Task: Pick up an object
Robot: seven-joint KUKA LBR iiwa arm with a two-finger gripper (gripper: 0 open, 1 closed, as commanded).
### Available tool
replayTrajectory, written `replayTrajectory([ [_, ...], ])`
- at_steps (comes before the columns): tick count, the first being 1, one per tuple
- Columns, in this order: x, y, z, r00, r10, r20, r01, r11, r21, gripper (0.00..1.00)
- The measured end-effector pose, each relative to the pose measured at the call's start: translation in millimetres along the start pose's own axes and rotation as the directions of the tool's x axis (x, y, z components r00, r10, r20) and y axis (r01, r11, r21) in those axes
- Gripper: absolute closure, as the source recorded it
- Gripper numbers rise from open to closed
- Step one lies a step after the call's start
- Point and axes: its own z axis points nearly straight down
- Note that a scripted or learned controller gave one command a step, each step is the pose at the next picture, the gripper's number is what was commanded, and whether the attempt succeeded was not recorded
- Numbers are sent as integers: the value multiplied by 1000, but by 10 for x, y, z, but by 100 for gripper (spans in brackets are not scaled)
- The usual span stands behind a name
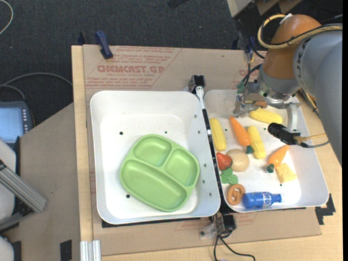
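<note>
tool [246, 103] hovering by the yellow corn [265, 115], can't tell its grip state; next it needs to drop and grab.

The bench [136, 69] bears the left bin [103, 145] and right bin [312, 184], side by side.

Well left of the claw [246, 103], a green divided plate [159, 171] lies flat in the left white bin [103, 145]. Under it a brown sheet [130, 67] with red lettering covers the counter [60, 162]. A blue clamp [103, 43] grips the sheet's far edge, farther left.
</note>
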Motion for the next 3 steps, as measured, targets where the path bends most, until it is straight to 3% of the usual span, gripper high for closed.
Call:
replayTrajectory([
  [1, 745, 148, -1484, 1000, -8, -2, 8, 1000, -16, 100],
  [2, 838, 128, -2534, 1000, -2, 0, 2, 1000, -12, 100],
  [3, 1030, 119, -4087, 1000, -2, 0, 2, 1000, -20, 100],
])
